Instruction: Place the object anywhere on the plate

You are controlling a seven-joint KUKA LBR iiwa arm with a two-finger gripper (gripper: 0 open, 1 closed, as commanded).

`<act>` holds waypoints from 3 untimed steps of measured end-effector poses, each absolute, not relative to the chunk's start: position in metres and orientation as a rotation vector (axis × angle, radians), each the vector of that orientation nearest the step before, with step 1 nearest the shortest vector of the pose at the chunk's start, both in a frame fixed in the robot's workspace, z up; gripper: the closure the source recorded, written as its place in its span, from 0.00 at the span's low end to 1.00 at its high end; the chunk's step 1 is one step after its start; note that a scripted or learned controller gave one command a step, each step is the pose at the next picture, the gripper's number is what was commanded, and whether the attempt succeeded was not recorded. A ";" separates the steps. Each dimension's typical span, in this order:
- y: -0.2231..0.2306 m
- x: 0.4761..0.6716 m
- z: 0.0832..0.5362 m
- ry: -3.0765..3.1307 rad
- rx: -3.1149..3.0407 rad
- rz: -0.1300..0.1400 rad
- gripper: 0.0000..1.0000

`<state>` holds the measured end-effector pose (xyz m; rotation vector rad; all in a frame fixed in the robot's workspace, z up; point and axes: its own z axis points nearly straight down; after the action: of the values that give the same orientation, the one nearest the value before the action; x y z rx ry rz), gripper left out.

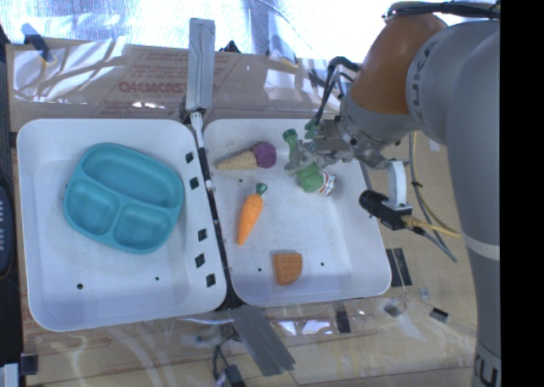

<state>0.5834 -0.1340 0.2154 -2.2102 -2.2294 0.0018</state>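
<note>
While the grey arm reaches in from the right edge of the table, its gripper (pixel 299 154) hangs low over the far part of the right bin (pixel 357 270), and I cannot tell whether it is apart or together. A green object (pixel 309 179) with a small white piece beside it sits right under the gripper, touching or nearly touching it; the view does not show it held. Just to the left lies an ice cream cone toy (pixel 246 157) with a purple scoop, near the bin's far left corner. An orange carrot toy (pixel 249 216) rests tilted near the middle of that bin, and a waffle-like orange piece (pixel 287 267) lies toward its near edge. The teal divided plate (pixel 124 196) sits in the left bin (pixel 51 292), well apart from the gripper, with its three compartments facing up.
</note>
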 end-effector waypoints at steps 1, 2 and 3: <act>-0.100 0.571 0.115 -2.242 -2.227 -0.022 1.00; -0.028 0.542 0.217 -2.237 -2.209 -0.009 1.00; 0.045 0.546 0.190 -2.232 -2.202 0.009 1.00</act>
<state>0.5456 0.0448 0.1897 -2.2019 -2.2321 0.0089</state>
